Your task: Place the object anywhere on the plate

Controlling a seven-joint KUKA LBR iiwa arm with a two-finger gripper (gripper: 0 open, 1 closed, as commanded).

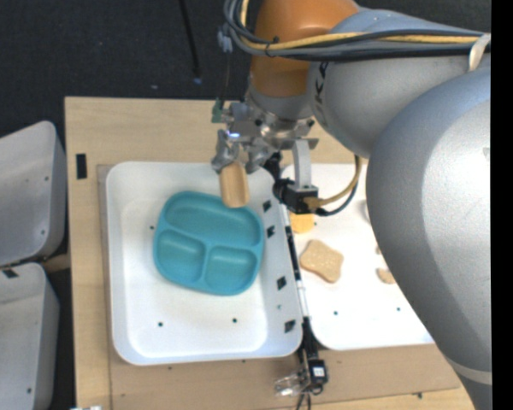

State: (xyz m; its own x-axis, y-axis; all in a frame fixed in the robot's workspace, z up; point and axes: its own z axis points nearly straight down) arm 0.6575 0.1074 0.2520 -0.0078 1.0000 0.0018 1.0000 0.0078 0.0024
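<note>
Nearest the lens, the grey arm (436, 186) bulks across the right side of the camera view, its rounded shell hiding much of the right bin (359, 314). Above the wrist sits the orange band (295, 15), wrapped by yellow and black cables.

Below that band the end effector (232, 171) hangs over the far edge of the left bin (137, 314). A tan, block-shaped object (233, 186) sits upright at its tip, held between the fingers, which are closed against its upper end. The object's lower end overlaps the far rim of the teal plate (209, 246); whether it touches the plate cannot be told.

The plate lies just below and left of the end effector, in the left bin. It is a rounded, divided dish with three compartments, resting flat on the white floor of the bin.

Right of the end effector and lower, in the right bin, lie a small yellow-orange piece (302, 223) close to the divider between the bins, a toast-like tan slice (321, 261) near it, and a smaller tan scrap (385, 275) at the edge of the arm's shell.

Both bins rest on a pale wooden desk (137, 118). Beyond the desk the floor is dark, and to the far left of the end effector stand pale grey panels (17, 195).
</note>
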